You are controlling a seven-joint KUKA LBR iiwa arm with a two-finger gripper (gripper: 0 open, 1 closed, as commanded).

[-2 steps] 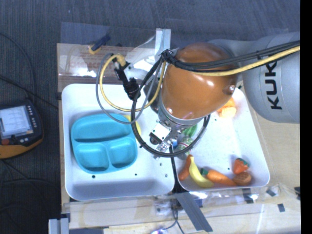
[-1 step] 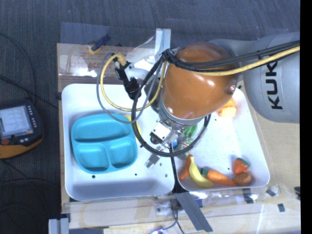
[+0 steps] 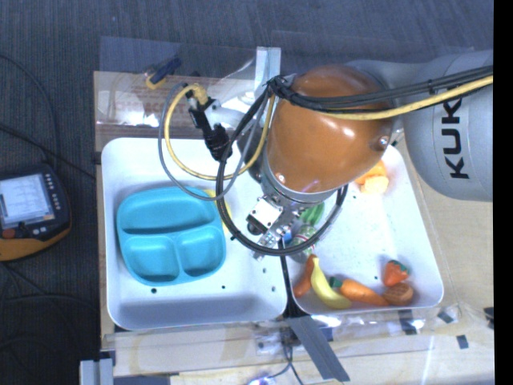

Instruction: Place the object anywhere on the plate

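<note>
Camera view: a slanted look down on two shallow white bins set side by side on the bench.
Left bin (image 3: 120,295): holds a blue plate (image 3: 170,233) with three compartments, one long one at the far side and two smaller ones at the near side; the plate lies toward the bin's left half.
Right bin (image 3: 425,255): holds toy food along its near edge.
Banana (image 3: 325,287): yellow, curved, at the near left corner of the right bin, just beside the wall shared by the two bins.
Carrot (image 3: 359,289): orange, lying just right of the banana, touching or nearly touching it.
Strawberry (image 3: 394,272): red with a green top, right of the carrot, with a brownish item just below it.
Orange item (image 3: 373,181): partly hidden under the arm at the far side of the right bin.
Arm (image 3: 329,139): its orange band looms over the divide between the bins, with cables looped around it.
Gripper (image 3: 276,231): above the shared wall, near the plate's right edge; whether it is released or clenched cannot be told, as the wrist hides it.
Plate contents: no toy food lies in any compartment.
</note>
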